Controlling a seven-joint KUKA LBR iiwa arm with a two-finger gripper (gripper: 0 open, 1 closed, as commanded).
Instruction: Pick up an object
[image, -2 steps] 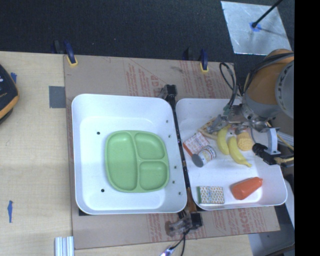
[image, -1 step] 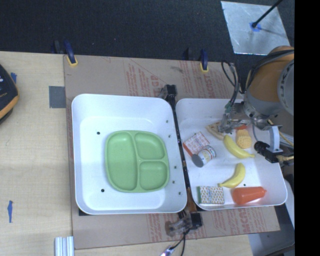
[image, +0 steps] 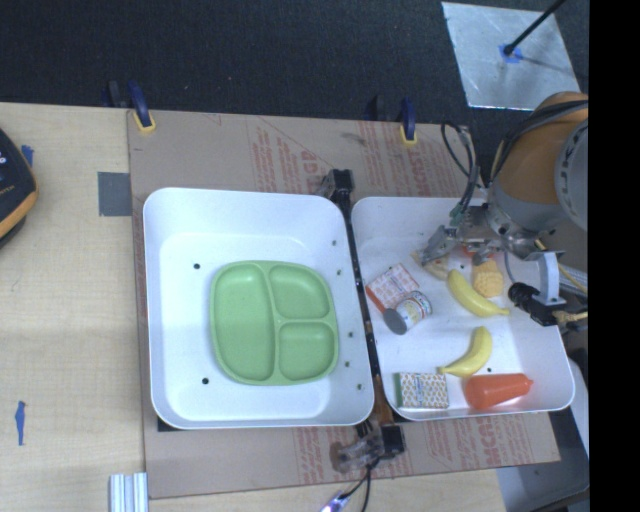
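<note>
My gripper (image: 452, 246) hangs low over the far part of the right bin (image: 385, 215), open, and I see nothing held between its fingers. Just under and in front of it lie a small tan piece (image: 437, 266), a yellow corn-like piece (image: 488, 279) and a banana (image: 470, 296). Nearer the bin's middle a small can with a red and white label (image: 403, 300) lies on its side. A second banana (image: 472, 354), an orange-red piece (image: 497, 390) and a small green-patterned box (image: 423, 390) lie along the front wall.
The left bin (image: 170, 225) holds a green divided plate (image: 272, 321). The arm's grey and orange body (image: 545, 160) and its cables fill the far right corner. A black and yellow device (image: 12, 185) sits at the bench's left edge.
</note>
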